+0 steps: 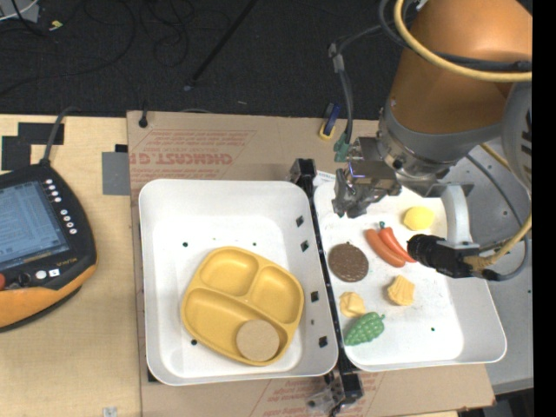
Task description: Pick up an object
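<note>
My gripper [351, 205] hangs over the far left corner of the right bin [460, 324], above its floor and holding nothing that I can see. Just in front of it lies a brown round disc [348, 262]. A red-orange pepper [389, 245] lies to the disc's right, and a yellow lemon [419, 219] sits further right. Nearer the front are a yellow wedge [400, 291], a smaller yellow piece [352, 303] and a green knobbly item [364, 328].
The left bin [174, 224] holds a yellow divided plate [228, 276] with a tan round disc [257, 340] in its front compartment. A black divider [313, 259] runs between the bins. An orange-edged control pendant [35, 233] lies on the bench at far left.
</note>
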Robot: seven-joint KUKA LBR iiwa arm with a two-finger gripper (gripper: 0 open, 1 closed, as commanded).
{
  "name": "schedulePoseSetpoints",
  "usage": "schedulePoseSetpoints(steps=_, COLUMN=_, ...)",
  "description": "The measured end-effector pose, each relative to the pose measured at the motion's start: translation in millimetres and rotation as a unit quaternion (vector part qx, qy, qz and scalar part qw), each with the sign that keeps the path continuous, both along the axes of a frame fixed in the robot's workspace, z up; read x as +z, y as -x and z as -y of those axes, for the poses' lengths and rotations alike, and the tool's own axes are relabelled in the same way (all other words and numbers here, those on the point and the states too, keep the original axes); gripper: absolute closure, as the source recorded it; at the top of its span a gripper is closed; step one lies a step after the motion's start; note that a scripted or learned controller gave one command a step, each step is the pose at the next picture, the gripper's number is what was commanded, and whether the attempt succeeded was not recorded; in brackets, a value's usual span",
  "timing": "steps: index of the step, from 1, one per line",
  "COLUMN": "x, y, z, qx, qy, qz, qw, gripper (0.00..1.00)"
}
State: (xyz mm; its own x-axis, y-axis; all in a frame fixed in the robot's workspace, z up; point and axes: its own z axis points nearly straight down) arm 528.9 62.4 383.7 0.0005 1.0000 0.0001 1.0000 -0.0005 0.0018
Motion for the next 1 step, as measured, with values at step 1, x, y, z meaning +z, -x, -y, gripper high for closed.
schedulePoseSetpoints(steps=1, x=5.8, y=-1.0, z=-1.6, qx=0.003, qy=0.0008, qz=-0.004, qw=1.0000, gripper=1.00)
